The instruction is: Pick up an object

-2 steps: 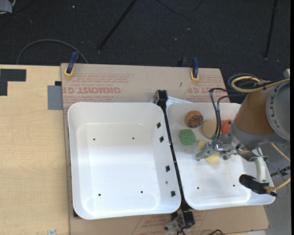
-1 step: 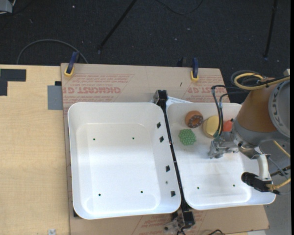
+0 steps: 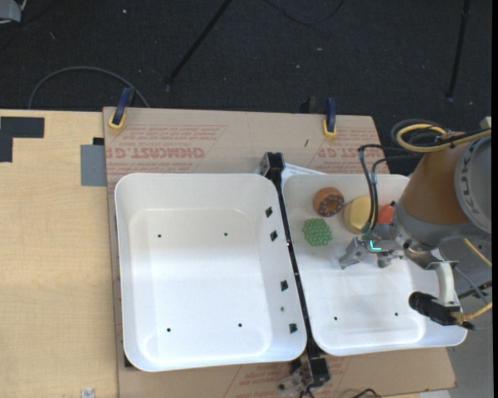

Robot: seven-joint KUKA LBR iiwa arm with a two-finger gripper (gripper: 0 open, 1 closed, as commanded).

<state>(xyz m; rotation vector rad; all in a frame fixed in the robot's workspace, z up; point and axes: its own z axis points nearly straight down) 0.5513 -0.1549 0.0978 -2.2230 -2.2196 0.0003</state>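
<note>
In the right bin (image 3: 365, 330) lie a green knobbly ball (image 3: 318, 232), a brown doughnut-like object (image 3: 329, 201), a pale yellow object (image 3: 359, 213) and a small orange-red object (image 3: 386, 214) behind it. My gripper (image 3: 367, 256) hangs over the bin floor just right of the green ball and below the yellow object. Its grey fingers (image 3: 349, 257) spread apart, with nothing between them. A green light glows on the gripper body. The arm's orange band (image 3: 436, 191) rises to the right.
The left bin (image 3: 195, 272) sits beside the right one, split by a black divider rail (image 3: 282, 255). Both rest on a cardboard sheet (image 3: 216, 143) held by clamps. A black cable loops over the right bin's back edge. Wooden bench extends left.
</note>
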